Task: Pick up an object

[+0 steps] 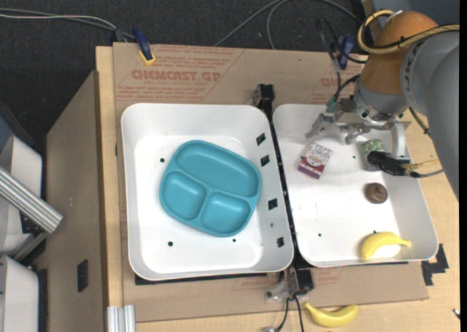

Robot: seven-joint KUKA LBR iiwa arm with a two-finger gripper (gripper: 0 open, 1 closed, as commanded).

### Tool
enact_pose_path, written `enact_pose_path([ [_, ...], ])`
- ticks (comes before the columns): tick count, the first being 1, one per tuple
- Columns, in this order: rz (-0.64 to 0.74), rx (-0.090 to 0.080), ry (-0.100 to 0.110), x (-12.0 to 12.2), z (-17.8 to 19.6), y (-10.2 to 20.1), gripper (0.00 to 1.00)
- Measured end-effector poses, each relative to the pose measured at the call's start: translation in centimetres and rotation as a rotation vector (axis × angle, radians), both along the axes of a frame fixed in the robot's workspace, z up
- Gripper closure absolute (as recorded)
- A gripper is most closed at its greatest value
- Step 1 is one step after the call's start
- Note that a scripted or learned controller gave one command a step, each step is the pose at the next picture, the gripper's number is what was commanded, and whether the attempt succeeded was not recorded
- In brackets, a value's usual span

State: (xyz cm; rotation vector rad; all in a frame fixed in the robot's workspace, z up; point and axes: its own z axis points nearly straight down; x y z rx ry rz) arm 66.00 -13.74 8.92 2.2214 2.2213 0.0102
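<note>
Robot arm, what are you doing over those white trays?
The robot arm reaches in over the right bin, with its end effector low near the far edge, close to a small snack box. Nothing shows between its fingers. A brown round thing, a green thing and a banana also lie in that bin. The left bin holds a blue divided plate.

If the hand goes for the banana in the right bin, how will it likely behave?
The banana lies curved on its side near the right bin's front rim, so a push would probably spin it, not roll it. Its smooth, rounded skin could slip from two narrow fingers. It looks light.
</note>
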Motion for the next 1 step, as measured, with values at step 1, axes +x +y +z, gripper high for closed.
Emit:
enact_pose_path([
  [1,0.002,-0.003,0.004,-0.15,0.83,0.0,1.0],
])
